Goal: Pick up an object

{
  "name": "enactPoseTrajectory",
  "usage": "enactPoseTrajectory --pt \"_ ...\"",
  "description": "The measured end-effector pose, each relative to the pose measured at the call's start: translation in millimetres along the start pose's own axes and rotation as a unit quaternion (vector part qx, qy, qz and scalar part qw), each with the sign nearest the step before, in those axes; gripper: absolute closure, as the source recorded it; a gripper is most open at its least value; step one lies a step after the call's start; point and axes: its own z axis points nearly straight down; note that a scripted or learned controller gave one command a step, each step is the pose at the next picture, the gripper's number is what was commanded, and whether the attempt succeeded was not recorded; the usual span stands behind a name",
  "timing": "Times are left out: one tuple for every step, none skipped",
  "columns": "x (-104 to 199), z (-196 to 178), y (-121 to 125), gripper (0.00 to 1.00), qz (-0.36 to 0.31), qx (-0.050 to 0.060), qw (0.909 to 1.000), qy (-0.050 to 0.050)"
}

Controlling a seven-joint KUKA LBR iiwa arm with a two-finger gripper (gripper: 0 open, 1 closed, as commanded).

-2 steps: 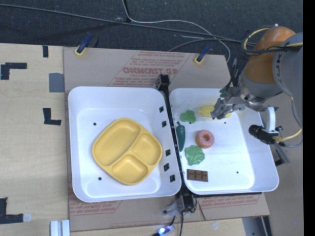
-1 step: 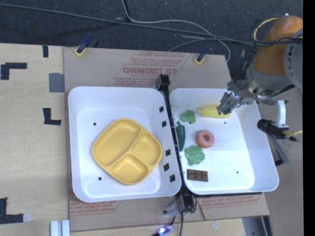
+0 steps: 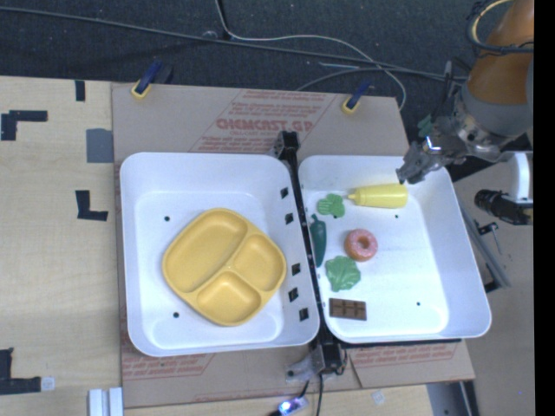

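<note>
The left bin (image 3: 139,232) carries a yellow divided plate (image 3: 224,267) at its middle, apart from the pickable things. In the right bin (image 3: 451,258), small green pieces (image 3: 342,272), a donut (image 3: 361,244) and a chocolate bar (image 3: 348,309) lie spread out for reach. The yellow bottle (image 3: 378,197) lies near the far edge. The pincer (image 3: 413,170) hovers just beside the bottle's right end, carrying nothing; how wide it stands cannot be told.

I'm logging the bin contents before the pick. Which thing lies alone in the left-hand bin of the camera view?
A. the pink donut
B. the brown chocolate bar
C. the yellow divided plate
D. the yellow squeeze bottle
C: the yellow divided plate is the one thing in the left bin, while the donut, chocolate bar and squeeze bottle all lie in the right bin.
</note>
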Motion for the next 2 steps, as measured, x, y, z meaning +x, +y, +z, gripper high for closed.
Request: enactPoseTrajectory --pt "58.2 13.4 -3.8 1.00 -0.002 0.004 1.0000 0.001" --pt "104.6 11.7 -11.5 1.00 -0.001 0.004 1.0000 0.001"
